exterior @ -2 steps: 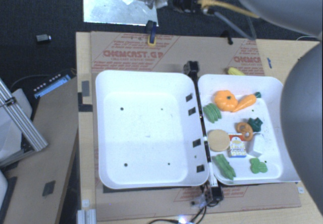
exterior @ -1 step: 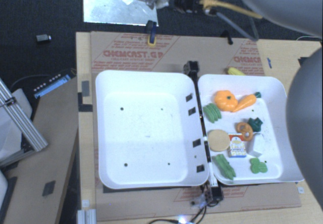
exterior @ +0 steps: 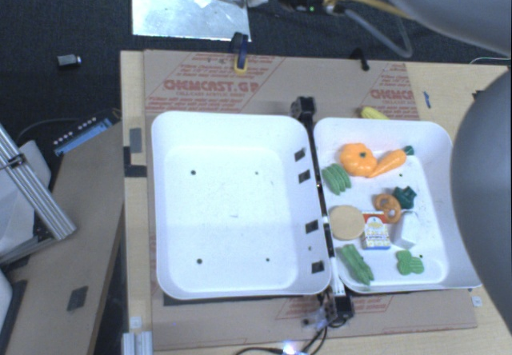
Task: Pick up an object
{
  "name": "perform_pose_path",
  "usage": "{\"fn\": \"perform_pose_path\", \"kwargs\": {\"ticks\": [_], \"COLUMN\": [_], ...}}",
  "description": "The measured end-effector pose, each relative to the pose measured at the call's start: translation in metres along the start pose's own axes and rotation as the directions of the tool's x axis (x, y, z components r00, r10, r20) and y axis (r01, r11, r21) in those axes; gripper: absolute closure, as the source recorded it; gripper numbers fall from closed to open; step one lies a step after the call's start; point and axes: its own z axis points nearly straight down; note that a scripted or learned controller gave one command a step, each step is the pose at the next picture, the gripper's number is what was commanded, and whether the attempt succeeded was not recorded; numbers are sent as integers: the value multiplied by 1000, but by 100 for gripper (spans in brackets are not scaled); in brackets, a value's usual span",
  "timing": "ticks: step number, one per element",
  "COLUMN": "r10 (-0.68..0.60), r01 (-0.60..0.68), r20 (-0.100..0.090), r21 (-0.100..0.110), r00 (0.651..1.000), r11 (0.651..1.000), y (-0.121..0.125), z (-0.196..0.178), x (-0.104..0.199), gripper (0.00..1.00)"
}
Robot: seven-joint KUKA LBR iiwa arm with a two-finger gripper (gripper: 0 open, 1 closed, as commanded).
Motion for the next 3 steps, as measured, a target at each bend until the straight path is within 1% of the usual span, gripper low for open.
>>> {"fn": "perform_pose_path", "kwargs": {"ticks": [1, 3], "r10": [0, 1], "r01": [0, -1], "r20": [0, 0], "r21": [0, 2], "r00": [1000, 1000], "r11": [1000, 1000], "y": [0, -24], "z": [-16, -15], "x": [0, 0], "gripper": [100, 100]}}
